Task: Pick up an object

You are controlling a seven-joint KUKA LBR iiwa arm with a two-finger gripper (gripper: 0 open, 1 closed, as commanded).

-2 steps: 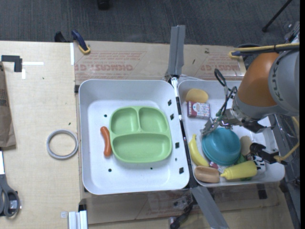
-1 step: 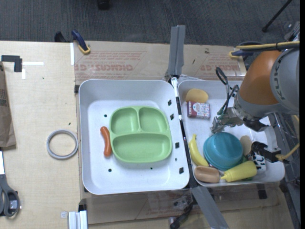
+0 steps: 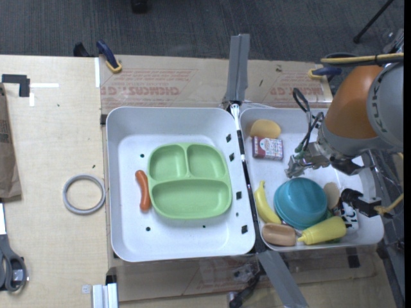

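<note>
My gripper [image 3: 300,165] hangs over the right bin [image 3: 292,117]; I cannot tell its opening. Blue bowl [image 3: 300,201], banana [image 3: 262,201] and red box [image 3: 267,147] crowd close around.

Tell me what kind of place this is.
Probably a robotics lab's bin-picking test bench, not a real kitchen. A grey and orange arm reaches over two white bins on a wooden bench, one bin holding toy food such as a banana; tape roll alongside.
</note>
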